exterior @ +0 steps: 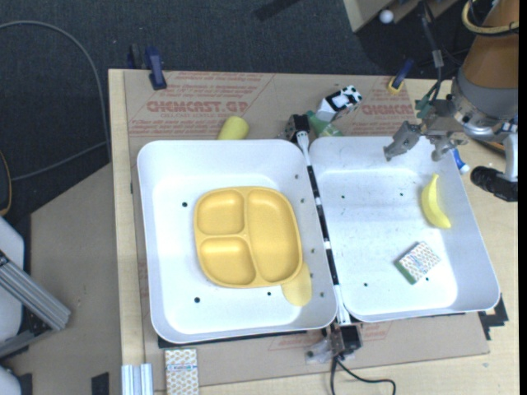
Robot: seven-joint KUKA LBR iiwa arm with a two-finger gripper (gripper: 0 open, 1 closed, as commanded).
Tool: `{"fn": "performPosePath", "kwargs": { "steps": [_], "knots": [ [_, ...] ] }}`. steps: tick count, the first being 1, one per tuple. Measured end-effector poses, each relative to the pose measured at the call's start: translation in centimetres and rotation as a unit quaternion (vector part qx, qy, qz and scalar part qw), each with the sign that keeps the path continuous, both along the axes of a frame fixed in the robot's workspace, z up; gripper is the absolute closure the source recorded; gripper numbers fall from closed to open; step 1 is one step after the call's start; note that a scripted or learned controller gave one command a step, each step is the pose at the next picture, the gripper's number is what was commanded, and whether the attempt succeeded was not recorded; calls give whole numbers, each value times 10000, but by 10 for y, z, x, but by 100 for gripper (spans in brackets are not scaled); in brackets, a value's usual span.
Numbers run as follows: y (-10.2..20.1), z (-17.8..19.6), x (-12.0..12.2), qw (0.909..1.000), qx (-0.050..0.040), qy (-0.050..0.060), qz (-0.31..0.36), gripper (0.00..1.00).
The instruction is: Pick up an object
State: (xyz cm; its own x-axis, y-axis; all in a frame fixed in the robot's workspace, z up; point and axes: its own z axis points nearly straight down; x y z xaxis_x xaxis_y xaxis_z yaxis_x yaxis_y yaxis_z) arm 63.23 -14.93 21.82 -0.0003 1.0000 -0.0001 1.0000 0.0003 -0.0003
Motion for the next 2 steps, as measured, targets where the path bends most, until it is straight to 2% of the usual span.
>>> {"fn": "performPosePath", "kwargs": {
  "steps": [1,2],
  "knots": [
    [-75,-64,34,10000,-9,-2,-5,0],
    [-64,-134,-6,10000,30,14,12,0]
  ]
}}
